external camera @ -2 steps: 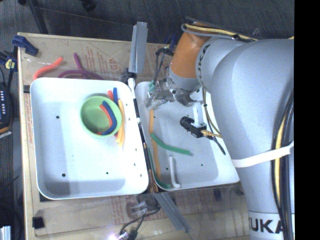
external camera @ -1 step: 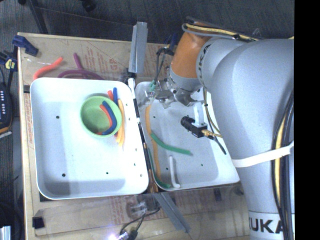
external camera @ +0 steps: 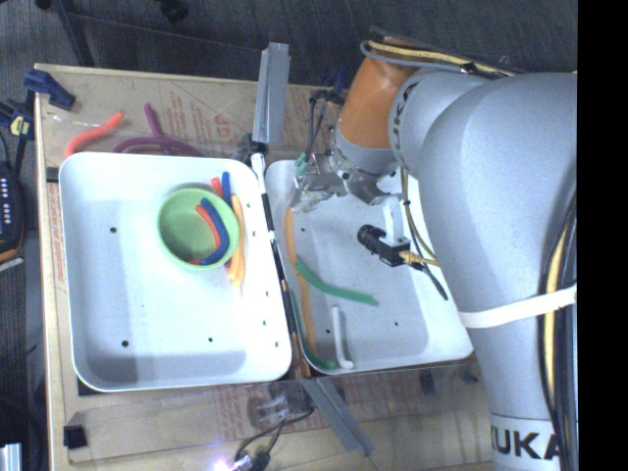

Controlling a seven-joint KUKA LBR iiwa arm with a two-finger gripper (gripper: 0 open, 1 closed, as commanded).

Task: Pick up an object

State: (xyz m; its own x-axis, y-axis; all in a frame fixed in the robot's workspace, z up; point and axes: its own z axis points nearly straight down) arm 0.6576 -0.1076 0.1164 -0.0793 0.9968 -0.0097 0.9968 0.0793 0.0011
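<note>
I take the right bin (external camera: 432, 337) as my landmark. The gripper (external camera: 312, 183) sits low over that bin's far left corner, close to the wall it shares with the left bin (external camera: 98, 351). It is a tangle of metal and glare there, so I cannot tell how wide it stands, and I see nothing I could call held.

Inside the right bin, candidates lie nearer the camera than the gripper: an orange rod (external camera: 297, 283) running along the bin's left wall, a green strip (external camera: 334, 287) slanting across the floor toward the middle, and a white piece (external camera: 340, 340) near the front wall. A small black part (external camera: 378, 241) hangs just right of the gripper, over the bin — it looks like part of the arm's rig, not a loose object.

Beyond the shared wall, the left bin holds a green bowl (external camera: 199, 228) with red, blue and orange sticks in and beside it. Those are well off from the gripper.

My read: this is the reach-and-descend step, with no pick made. The far end of the orange rod is the closest target — it seems to run up almost under the gripper. The next move, as I judge it, calls for settling squarely over that end, closing, then lifting enough to prove the catch. The risk is the wall: the rod hugs it, so one side of the tool may ride onto the rim and the grip come up with nothing.
</note>
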